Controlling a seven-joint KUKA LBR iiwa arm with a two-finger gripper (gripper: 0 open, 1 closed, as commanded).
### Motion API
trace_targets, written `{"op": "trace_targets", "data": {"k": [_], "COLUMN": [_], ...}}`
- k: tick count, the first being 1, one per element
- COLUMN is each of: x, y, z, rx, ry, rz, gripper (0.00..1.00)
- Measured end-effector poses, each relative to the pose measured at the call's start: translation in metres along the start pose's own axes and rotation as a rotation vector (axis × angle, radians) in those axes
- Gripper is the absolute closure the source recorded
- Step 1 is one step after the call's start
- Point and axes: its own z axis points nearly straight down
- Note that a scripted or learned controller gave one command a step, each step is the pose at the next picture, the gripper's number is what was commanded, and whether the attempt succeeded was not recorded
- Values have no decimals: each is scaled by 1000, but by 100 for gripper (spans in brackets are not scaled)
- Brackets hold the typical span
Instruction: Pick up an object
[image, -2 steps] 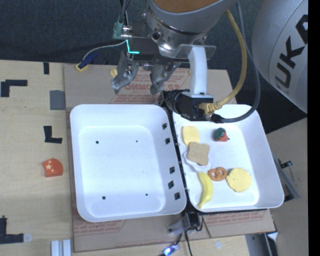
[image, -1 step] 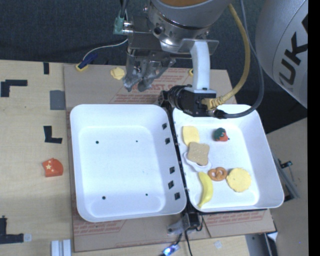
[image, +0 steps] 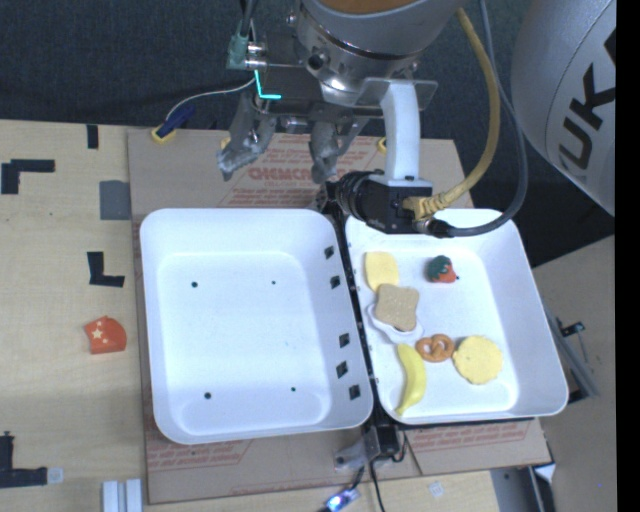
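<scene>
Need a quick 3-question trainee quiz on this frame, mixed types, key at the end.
1. True or false: the banana lies in the left bin.
2. Which item sits nearest the pretzel? A) strawberry B) round yellow cracker C) orange piece
3. Fill in: the gripper hangs above the ___, beyond the bins' far edge.

Key: 1 false, it lies in the right bin. 2 B. 3 cardboard.

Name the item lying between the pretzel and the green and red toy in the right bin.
Nothing: in the camera view, the stretch of white bin floor between the pretzel and the green and red toy is bare.
</scene>
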Motion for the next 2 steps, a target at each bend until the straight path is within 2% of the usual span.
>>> {"op": "trace_targets", "data": {"k": [1, 2], "x": [0, 0], "y": [0, 0], "z": [-9, -10], "rx": [1, 1], "ry": [-1, -1], "rz": [-1, -1], "gripper": [100, 0]}}
